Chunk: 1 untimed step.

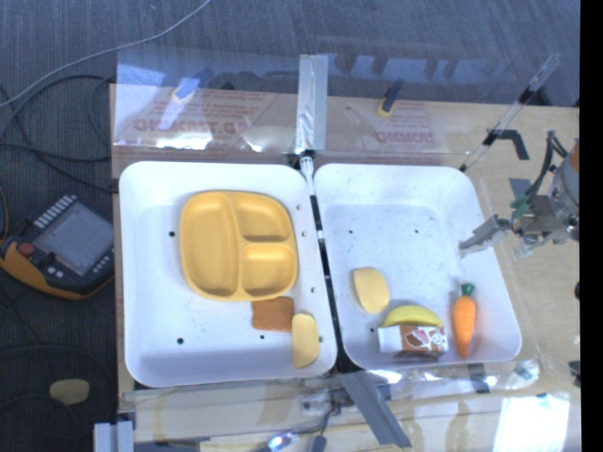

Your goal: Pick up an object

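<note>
Claw (539, 222): sitting at the right margin of the camera view, just outside the right bin's (415, 182) right wall, hanging over the desk (452, 121) and carrying nothing. I cannot tell how the claw is set from this angle.

Candidate objects, right bin, all crowding its near corner:
- Carrot (464, 320), orange with a green top, lying nearest the claw, close to the right wall.
- Banana (412, 315), resting on top of a small carton.
- Small carton (413, 340), white and brown; I am making out a printed panel but no legible word.
- Pale yellow piece (371, 289), lying apart from the others, toward the bin's middle.

Left bin (151, 347): yellow divided tray (237, 244), a brown slab (273, 314) touching its near edge, a second pale yellow piece (304, 339) beside the slab.

Risks, as I am judging them: a descent on the carrot could catch the bin wall; a descent on the banana could nudge the carton and take neither; smooth rounded toys are likely to be slipping out of a pinch.

Writing: red lettering on the clear sheet (283, 111) behind the bins is reading mirrored and blurred; I cannot read it.
</note>
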Each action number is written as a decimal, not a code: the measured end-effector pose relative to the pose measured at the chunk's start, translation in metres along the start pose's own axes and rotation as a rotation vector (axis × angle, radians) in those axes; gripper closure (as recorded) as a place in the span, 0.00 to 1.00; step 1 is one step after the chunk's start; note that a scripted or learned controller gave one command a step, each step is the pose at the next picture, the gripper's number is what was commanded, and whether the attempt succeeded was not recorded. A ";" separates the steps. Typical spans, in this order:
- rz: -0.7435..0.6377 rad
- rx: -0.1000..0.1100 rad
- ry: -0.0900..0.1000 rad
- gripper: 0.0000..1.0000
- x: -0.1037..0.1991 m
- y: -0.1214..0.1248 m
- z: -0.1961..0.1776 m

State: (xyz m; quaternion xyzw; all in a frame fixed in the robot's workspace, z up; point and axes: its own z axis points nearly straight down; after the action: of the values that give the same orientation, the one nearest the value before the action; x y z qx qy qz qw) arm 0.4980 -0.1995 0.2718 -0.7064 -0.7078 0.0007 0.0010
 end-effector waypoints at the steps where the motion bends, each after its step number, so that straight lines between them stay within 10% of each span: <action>1: 0.007 -0.002 0.000 0.00 -0.013 -0.008 -0.004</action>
State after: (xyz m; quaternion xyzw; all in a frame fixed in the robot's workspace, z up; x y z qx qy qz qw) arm 0.4895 -0.2124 0.2763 -0.7089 -0.7053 -0.0002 0.0002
